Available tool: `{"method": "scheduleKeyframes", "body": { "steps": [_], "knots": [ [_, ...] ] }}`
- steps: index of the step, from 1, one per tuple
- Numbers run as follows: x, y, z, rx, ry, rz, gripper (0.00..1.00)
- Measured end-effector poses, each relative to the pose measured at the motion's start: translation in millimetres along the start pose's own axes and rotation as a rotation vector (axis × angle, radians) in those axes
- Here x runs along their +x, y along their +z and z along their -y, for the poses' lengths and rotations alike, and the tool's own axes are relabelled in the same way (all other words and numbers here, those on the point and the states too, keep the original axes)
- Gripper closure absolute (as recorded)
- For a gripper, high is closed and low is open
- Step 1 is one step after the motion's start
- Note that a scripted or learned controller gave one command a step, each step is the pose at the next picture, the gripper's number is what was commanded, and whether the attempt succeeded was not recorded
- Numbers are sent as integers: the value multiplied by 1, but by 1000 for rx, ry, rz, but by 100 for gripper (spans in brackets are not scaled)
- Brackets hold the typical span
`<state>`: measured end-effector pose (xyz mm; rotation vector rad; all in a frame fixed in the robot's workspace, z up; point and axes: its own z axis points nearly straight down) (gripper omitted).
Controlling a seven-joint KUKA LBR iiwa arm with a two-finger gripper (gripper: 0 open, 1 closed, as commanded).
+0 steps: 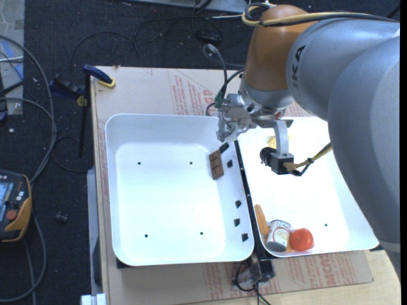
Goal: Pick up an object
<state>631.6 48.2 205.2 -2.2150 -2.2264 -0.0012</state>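
My gripper (227, 132) hangs over the far right corner of the left bin (127, 189), by the wall shared with the right bin. Just below it, a brown chocolate-like bar (216, 164) lies tilted against that bin's right wall. I cannot tell whether the gripper touches the bar. At the near corner of the right bin (331, 189) lie an orange carrot (261, 218), a small can (278, 234) and a red tomato (303, 239). A yellow object (280, 134) sits at the far side of the right bin, partly hidden by the arm.
The big grey arm with its orange band (273, 43) covers the right bin's far and right parts. A black fitting with a cable (277, 160) hangs over the right bin. Cables and a clamp (98, 76) lie beyond the bench's far left edge.
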Motion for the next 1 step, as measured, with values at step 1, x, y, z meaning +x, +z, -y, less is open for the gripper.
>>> {"method": "scheduleKeyframes", "body": {
  "steps": [1],
  "knots": [
    [50, -17, 3, -1, 0, 0, 100]
  ]
}}
